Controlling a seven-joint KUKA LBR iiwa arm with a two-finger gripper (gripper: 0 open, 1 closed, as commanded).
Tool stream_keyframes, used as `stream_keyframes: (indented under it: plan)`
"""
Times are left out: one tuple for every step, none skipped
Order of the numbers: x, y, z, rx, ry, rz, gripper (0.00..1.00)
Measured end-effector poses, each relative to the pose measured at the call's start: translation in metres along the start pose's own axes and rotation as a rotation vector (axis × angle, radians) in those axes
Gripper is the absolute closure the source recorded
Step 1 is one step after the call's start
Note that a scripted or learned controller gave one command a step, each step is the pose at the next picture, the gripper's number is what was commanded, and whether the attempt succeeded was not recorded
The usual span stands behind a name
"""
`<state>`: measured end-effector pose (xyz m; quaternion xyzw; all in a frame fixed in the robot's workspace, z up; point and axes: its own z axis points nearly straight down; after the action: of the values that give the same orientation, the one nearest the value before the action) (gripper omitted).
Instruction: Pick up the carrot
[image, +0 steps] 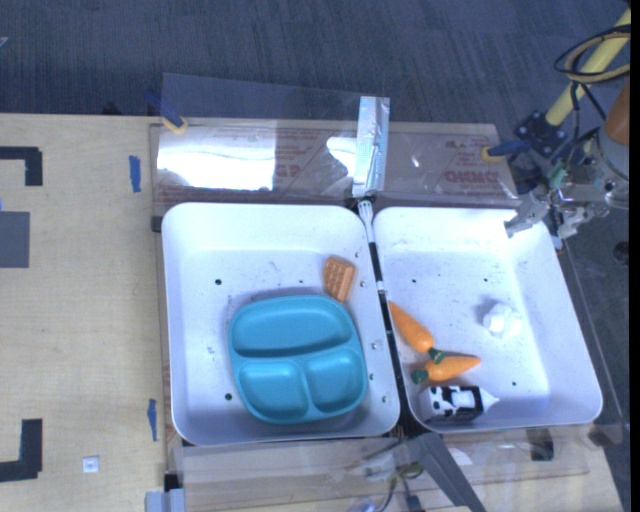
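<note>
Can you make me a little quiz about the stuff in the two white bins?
1. True or false: the blue plate lies in the left bin.
2. How many carrots are in the right bin? A) one B) two C) four
3. Fill in: the black-and-white toy sits just below the lower ____.

Key:
1. True.
2. B: one carrot lies slanted near the divider, the other just below it.
3. Carrot.

Bonus fact: the gripper is up at the right bin's far corner, away from both carrots.
</note>
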<state>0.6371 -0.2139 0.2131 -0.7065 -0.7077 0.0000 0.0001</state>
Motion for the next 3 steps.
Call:
stream_keyframes:
  plan:
    - [0.093, -0.009, 0.028, 0.002, 0.003, -0.014, 0.0]
    - [0.135, -0.086, 0.029, 0.002, 0.001, 0.103, 0.0]
    - [0.202, -0.123, 0.029, 0.004, 0.002, -0.028, 0.0]
